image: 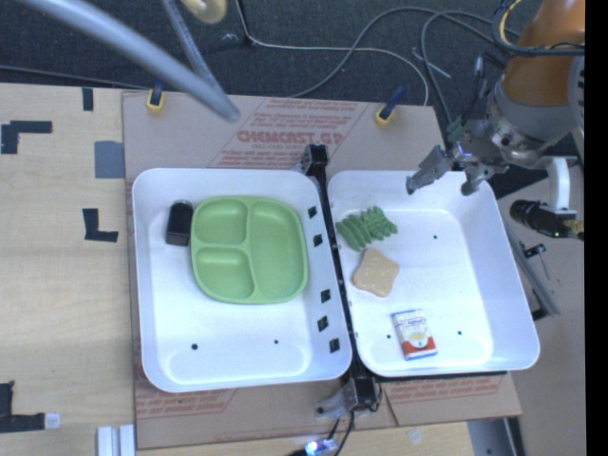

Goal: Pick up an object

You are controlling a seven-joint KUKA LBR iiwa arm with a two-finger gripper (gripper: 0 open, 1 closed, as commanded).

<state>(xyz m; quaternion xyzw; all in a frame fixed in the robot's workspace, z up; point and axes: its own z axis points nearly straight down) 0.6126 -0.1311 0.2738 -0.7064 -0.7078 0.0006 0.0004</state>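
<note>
The right bin (494, 255) holds a green leafy toy (366, 226), a tan bread-like piece (376, 273) and a small red and white box (414, 334). My gripper (445, 180) hangs above the bin's far edge, up and to the right of the green toy. Its two fingers stand spread apart with nothing between them. The grey arm with its orange band reaches in from the upper right.
The left bin (161, 350) holds a green divided plate (250, 249) and a small black block (179, 223) by its left side. A black clip row (328, 283) runs between the bins. Cables lie behind the bench.
</note>
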